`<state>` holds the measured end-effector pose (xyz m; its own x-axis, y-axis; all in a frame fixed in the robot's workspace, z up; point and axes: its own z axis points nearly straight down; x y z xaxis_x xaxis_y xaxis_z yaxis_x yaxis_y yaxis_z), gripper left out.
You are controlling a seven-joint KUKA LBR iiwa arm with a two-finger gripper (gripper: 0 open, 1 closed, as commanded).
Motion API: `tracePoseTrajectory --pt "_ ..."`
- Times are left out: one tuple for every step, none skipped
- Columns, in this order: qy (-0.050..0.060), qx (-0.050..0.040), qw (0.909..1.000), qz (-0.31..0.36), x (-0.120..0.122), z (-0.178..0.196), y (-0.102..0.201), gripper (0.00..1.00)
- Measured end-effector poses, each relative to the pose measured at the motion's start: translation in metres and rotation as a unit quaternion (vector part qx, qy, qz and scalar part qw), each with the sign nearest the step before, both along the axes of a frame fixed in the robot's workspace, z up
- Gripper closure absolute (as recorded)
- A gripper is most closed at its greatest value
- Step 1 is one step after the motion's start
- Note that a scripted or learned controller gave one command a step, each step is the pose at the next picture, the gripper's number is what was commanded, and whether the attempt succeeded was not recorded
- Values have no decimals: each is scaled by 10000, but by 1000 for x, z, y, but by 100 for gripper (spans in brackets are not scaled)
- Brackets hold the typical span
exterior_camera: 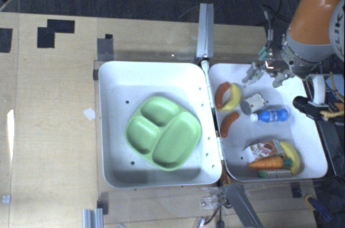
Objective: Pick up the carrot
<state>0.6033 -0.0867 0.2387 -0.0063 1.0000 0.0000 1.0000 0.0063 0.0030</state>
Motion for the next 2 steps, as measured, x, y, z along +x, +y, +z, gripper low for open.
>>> tracePoseTrajectory --pt "-92 -15 9974 717 -4 -111 1 0" --pt "-14 1 9981 -613 26 -82 -22 0"
